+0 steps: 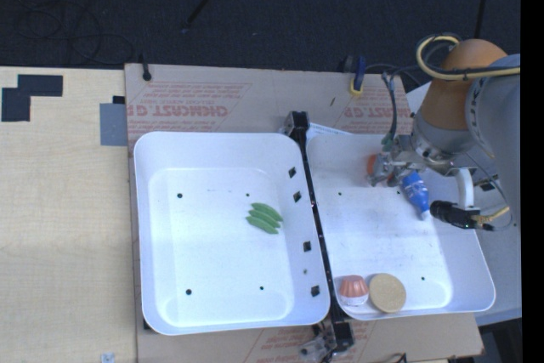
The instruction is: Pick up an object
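Gripper [393, 167] low at back of right bin [442, 302] beside blue object [416, 192], grip state impossible to tell; 2 round pieces, pink [354, 290] and tan [388, 292], against front wall, green pods [265, 217] mid left bin [153, 174]

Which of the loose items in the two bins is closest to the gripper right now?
The blue item in the right bin, just beside the gripper. The round tan disc and pink-topped piece lie at the near edge; the green pods are in the left bin.
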Controlling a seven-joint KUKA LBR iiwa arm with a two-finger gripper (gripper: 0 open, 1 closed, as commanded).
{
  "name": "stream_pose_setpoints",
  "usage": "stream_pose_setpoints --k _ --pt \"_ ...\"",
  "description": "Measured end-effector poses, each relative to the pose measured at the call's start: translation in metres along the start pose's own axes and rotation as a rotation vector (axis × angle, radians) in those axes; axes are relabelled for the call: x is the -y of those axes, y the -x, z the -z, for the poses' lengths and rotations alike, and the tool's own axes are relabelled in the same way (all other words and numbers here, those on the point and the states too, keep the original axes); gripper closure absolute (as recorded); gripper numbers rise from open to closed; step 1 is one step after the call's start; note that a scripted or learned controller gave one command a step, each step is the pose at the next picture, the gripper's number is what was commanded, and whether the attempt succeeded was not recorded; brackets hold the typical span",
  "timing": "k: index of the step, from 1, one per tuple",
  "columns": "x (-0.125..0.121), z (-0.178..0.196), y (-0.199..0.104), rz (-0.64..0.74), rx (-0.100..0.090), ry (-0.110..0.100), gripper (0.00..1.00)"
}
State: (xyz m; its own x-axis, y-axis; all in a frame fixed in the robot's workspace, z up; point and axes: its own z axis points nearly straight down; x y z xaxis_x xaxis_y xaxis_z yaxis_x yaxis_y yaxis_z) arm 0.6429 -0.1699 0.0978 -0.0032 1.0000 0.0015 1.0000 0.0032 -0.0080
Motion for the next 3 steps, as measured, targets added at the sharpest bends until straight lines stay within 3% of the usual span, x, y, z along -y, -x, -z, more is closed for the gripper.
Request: stream_pose_setpoints --k 1,2,3 --pt "0.042 -0.012 -0.048 -0.001 -0.001 0.000 1.00" --pt "0.041 -0.001 -0.046 -0.005 0.000 0.003 1.00" --pt "0.098 -0.011 -0.082 -0.005 0.001 0.005 1.00"
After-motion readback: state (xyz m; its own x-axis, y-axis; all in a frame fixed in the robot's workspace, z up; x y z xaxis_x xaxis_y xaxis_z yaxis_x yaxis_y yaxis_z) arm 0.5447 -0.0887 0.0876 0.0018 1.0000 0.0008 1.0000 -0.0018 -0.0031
